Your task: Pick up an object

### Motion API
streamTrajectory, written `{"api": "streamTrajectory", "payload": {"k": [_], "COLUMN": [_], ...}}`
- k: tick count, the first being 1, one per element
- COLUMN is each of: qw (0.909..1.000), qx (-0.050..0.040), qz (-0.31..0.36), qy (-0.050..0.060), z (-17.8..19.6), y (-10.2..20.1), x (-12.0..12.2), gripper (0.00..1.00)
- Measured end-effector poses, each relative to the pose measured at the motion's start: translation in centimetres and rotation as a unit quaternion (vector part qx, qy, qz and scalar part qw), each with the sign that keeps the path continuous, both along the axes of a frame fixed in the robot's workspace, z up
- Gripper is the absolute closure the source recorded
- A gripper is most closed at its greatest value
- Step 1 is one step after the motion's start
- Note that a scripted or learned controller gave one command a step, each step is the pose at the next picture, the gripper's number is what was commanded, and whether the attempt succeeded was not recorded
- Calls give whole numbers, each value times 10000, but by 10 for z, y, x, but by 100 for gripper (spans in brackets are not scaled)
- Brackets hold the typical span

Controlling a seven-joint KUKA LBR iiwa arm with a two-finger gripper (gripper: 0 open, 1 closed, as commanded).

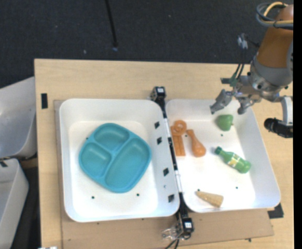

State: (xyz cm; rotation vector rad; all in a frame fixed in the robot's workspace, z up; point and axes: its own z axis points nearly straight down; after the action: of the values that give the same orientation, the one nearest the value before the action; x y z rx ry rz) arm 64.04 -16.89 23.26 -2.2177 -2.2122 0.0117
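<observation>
My gripper [231, 104] hangs open over the far side of the right bin [260, 154], its two grey fingers spread with nothing between them. Just below it lies a small green round object [224, 121]. A green bottle [233, 160] lies on its side further toward the front. Near the bin's left wall sit an orange spoon-like piece [195, 143] and an orange ring-ended piece [178, 136]. A tan wedge [209, 197] rests near the front edge.
The left bin [68, 191] holds a teal divided plate [114, 157]. A black clamp [158, 93] sits at the far end of the divider between the bins. White containers [5, 123] stand off the bench's left side.
</observation>
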Motion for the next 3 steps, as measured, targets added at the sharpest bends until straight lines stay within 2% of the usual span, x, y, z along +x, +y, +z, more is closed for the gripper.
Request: {"api": "streamTrajectory", "payload": {"k": [1,3], "qw": [10000,10000], "qx": [-7,-18], "qz": [12,9], "qy": [-67,-48], "z": [8,-113], "y": [0,-5], "x": [3,10], "gripper": [0,0]}}
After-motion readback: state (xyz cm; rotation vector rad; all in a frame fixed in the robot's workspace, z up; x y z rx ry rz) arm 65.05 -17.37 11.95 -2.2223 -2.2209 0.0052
